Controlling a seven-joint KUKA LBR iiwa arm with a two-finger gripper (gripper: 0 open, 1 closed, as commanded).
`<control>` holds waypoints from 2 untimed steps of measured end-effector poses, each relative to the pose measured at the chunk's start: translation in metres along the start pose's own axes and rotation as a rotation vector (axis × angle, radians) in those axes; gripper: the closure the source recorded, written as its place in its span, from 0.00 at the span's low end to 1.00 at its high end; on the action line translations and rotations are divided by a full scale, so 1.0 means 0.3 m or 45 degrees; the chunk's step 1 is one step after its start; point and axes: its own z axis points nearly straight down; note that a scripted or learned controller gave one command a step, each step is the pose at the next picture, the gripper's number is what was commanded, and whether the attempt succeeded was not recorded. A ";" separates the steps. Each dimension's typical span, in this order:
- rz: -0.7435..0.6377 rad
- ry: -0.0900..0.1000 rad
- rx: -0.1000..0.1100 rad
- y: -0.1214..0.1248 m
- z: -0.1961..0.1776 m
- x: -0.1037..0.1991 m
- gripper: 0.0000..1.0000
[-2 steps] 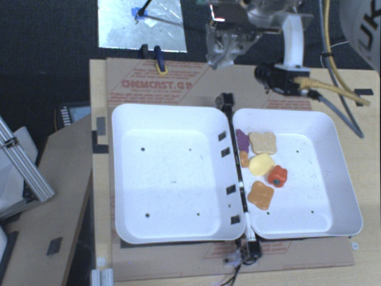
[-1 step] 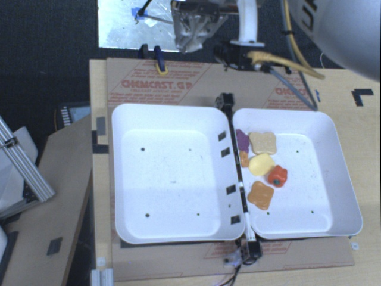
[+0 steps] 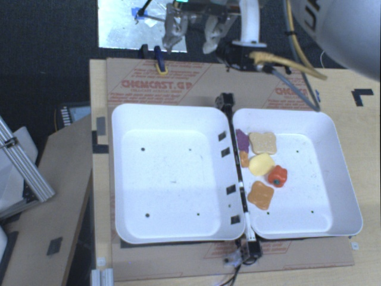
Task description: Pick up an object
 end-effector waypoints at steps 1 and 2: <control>-0.004 0.002 -0.004 0.000 -0.039 0.001 1.00; -0.005 0.001 -0.003 0.000 -0.038 0.001 0.00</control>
